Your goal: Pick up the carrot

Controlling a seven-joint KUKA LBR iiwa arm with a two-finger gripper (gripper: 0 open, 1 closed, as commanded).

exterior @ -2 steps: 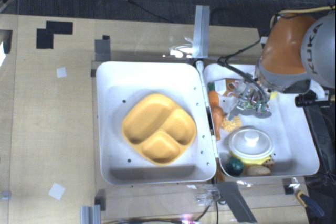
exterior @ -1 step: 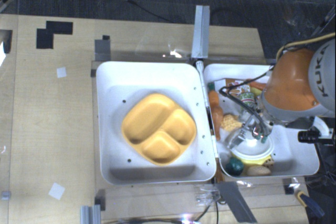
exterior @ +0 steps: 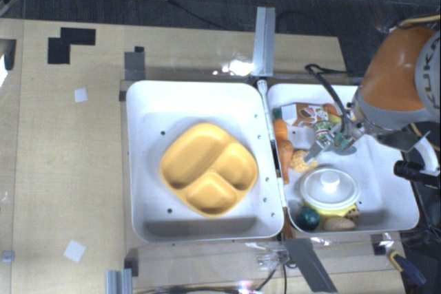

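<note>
The carrot is orange and long. It lies in the right bin along the left wall, pointing toward the front. My gripper hangs over the middle of that bin, a short way right of the carrot and apart from it, just below a colourful snack packet. Nothing shows between the gripper and the carrot except a small pale yellow piece. The grey arm with its orange band comes in from the right.
A white lidded pot with a yellow rim stands in front of the gripper. A dark green ball and a brown lump lie at the front wall. The left bin holds a yellow divided plate.
</note>
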